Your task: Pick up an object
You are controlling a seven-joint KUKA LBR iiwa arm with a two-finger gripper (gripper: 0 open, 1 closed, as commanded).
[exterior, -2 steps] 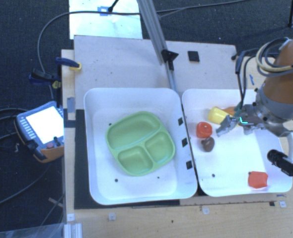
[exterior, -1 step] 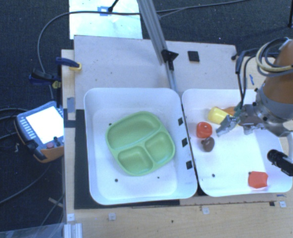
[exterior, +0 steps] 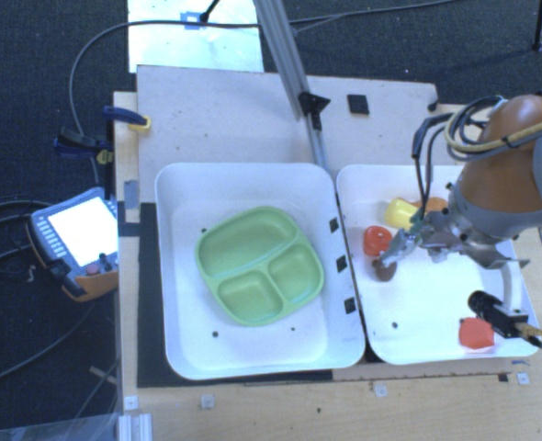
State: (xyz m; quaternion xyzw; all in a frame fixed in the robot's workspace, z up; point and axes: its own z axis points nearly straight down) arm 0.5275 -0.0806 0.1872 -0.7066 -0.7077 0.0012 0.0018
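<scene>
Gripper (exterior: 401, 244): low in right bin (exterior: 427, 343); finger state cannot be told.
Risk: crowded red object (exterior: 377, 240), brown object (exterior: 383, 268), yellow object (exterior: 400, 212); likely miss or nudge.

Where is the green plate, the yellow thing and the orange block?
Green divided plate (exterior: 259, 263), camera view: on the ridge between its compartments.
Yellow object (exterior: 399, 212), camera view: on its middle, in the right bin.
Orange block (exterior: 476, 333), camera view: on its top face, near the right bin's front edge.

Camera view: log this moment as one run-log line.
claw low in right white bin | over small brown object | red round object beside | grasp unconfirmed | green divided plastic tray in left bin
</scene>
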